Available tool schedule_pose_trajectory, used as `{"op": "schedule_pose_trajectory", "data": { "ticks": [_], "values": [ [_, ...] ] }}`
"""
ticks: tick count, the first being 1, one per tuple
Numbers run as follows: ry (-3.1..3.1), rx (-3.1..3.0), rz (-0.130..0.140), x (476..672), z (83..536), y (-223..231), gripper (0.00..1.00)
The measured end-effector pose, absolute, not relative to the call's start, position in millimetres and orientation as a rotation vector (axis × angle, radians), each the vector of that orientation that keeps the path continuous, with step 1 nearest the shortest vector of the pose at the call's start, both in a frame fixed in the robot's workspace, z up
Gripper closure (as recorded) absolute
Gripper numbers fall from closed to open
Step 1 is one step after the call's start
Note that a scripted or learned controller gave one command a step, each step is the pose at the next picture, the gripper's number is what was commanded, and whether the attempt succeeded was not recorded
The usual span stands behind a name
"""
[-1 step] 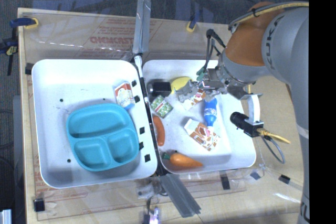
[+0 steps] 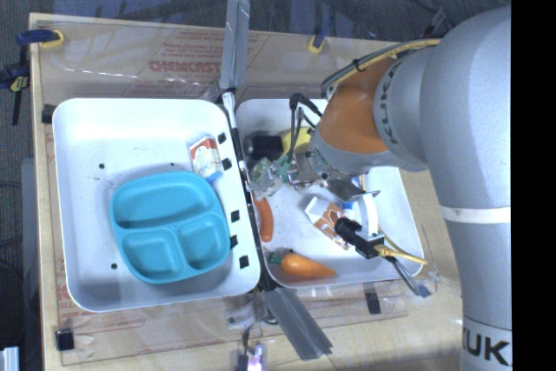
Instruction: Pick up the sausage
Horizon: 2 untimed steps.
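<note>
The sausage, a short orange-red link, lies in the right bin close along its left wall, pointing front to back. My gripper reaches in from the right and hovers low at the back left of that bin. It is just behind the sausage's far end, and nothing is visibly held in it. The grey arm with its orange band covers much of the bin's back right.
An orange carrot lies at the right bin's front edge, just in front of the sausage. A white and orange packet sits mid-bin. The left bin holds a blue divided tray and a small red and white carton.
</note>
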<state>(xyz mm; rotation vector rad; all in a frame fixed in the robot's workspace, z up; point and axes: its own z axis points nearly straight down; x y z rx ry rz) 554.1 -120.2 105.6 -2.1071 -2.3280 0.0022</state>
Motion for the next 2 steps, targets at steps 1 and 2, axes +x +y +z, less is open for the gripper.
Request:
{"op": "schedule_pose_trajectory", "data": {
  "ticks": [1, 2],
  "values": [
    [-2.465, -2.010, -0.011, 544.3, 105, -111, 0.00],
    [-2.639, -1.845, -0.044, 526.7, 109, -106, 0.00]
  ]
}}
